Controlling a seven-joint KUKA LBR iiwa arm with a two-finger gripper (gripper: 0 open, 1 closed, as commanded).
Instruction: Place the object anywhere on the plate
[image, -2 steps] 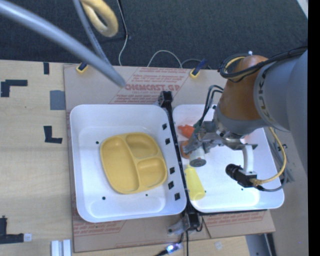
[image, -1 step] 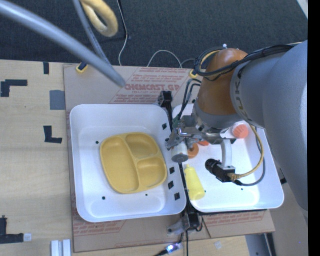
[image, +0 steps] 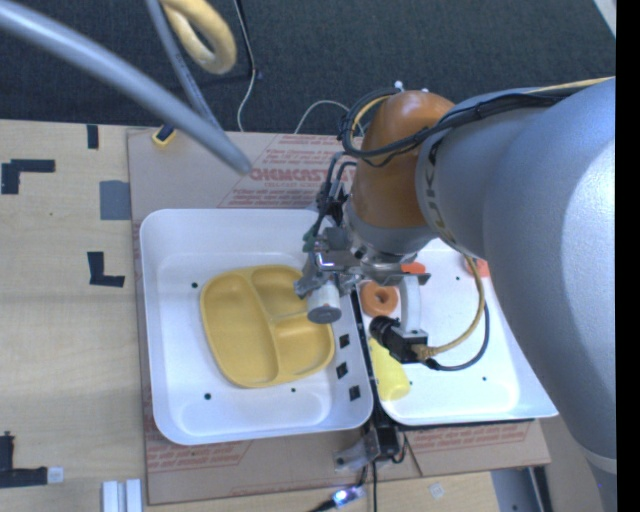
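the big grey arm with its orange band (image: 400, 165) covers much of the right-hand shallow white bin (image: 500, 395) and runs off the right edge. a yellow object (image: 390, 375) and an orange ring-shaped piece (image: 380, 298) are partly hidden beneath the wrist hardware. whether the fingers are open is unclear.

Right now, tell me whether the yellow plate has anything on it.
Bare where visible: the yellow plate shows nothing in its compartments, though the gripper overlaps its right edge.

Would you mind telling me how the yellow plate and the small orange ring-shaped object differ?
The yellow plate is large, flat and split into compartments; the orange ring is small with a hole through it. The plate lies in the left bin, the ring in the right bin, close under the arm.
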